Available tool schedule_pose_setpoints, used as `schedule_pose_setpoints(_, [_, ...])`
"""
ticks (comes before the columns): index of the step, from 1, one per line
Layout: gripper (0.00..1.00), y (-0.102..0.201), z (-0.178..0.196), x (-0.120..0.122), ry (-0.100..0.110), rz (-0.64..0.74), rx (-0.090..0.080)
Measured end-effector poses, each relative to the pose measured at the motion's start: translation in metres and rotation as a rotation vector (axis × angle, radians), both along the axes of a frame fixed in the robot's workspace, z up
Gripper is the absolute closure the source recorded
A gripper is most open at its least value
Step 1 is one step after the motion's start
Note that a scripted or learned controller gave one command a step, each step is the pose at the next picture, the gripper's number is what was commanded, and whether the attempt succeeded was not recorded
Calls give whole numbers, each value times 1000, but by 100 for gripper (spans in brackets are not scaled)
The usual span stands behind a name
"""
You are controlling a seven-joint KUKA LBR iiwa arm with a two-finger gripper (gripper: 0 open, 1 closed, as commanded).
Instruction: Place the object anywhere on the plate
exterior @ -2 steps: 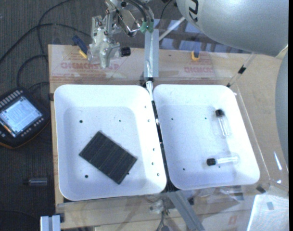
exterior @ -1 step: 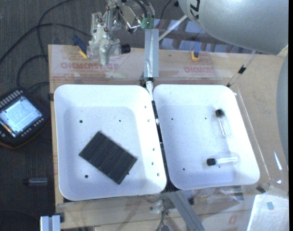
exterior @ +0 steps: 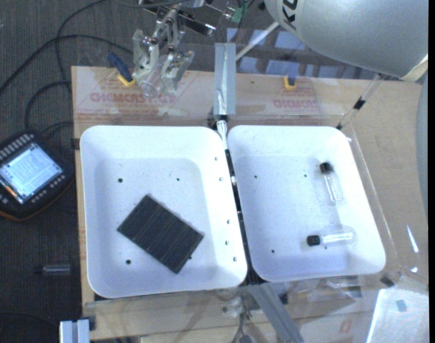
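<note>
Camera view: the gripper (exterior: 158,66) hangs beyond the far edge of the left bin (exterior: 103,156), holding nothing; how far its fingers are spread cannot be told. The dark plate (exterior: 160,234) lies in the left bin. Two clear vials (exterior: 329,181) (exterior: 331,238) lie apart in the right bin (exterior: 274,156).

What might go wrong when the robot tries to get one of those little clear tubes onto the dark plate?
Three things, I'd guess. The two vials, one upright in the view and one crosswise, are small, clear and round, so they may slip or roll away. The lower vial lies near the right bin's wall, which could crowd the gripper. And the dark plate is flat, so a dropped vial might roll off.
</note>
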State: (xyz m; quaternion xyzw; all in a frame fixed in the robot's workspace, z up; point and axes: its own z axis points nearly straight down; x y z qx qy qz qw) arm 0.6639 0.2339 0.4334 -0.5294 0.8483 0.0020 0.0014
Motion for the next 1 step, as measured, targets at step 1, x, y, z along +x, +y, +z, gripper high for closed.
schedule_pose_setpoints(1, [100,2,10,1,-1,-1,8])
